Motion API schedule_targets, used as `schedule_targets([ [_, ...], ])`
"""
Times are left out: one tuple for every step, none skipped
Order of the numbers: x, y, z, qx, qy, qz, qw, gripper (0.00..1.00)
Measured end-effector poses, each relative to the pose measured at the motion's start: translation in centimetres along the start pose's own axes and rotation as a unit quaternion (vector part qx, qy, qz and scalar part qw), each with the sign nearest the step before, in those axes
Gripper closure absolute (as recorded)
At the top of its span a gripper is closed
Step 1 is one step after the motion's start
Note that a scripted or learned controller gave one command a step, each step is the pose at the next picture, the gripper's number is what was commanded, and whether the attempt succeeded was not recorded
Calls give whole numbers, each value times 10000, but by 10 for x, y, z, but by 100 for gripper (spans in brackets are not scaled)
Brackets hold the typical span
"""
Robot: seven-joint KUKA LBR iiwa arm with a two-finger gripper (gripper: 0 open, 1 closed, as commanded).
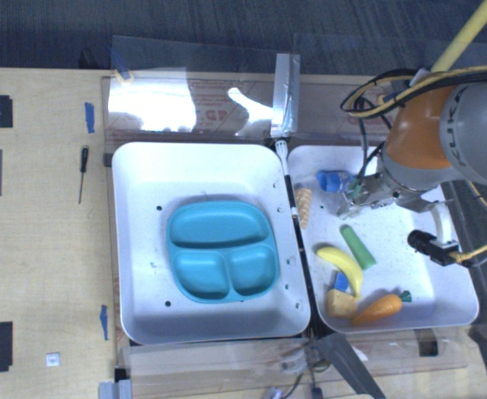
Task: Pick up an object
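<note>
We see the grey arm with its orange band (415, 135) reaching in from the right, bent over the upper part of the right-hand shallow white bin (455, 293). Its hand (361, 194) hangs low over the bin floor, just beside a small blue object (333, 180) near the bin's top edge. We cannot tell whether the hand is open or closed; its tip is too small and cluttered to read. Yellow and black cables (376, 98) loop above the wrist.

We can read no brand, label or writing anywhere.

The things to pick all lie in the right bin. A green cylindrical stick (356, 246) sits just below the hand, its long axis running from upper left to lower right. A yellow plastic banana (344, 266) lies beside it, curving on much the same diagonal, its lower end near a small blue piece (340, 282). An orange toy carrot (379, 307) lies along the bottom, long axis nearly horizontal, its green top pointing right. A tan, ridged cone-like piece (303, 207) lies against the bin's left wall, pointing up and down.

The left-hand white bin (135, 223) holds a blue three-compartment plastic tray (222, 250). Both bins rest on the pale wooden worktop (36, 223).
</note>
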State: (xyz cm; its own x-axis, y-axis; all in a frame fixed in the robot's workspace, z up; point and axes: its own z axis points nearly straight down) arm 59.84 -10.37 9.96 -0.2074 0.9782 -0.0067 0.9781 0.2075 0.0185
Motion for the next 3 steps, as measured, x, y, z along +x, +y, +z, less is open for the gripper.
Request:
schedule_targets([
  [0, 1, -7, 6, 6, 0, 10000, 100],
  [-20, -27, -43, 90, 30, -233, 9997, 100],
  [-20, -27, -41, 99, 39, -237, 9997, 0],
])
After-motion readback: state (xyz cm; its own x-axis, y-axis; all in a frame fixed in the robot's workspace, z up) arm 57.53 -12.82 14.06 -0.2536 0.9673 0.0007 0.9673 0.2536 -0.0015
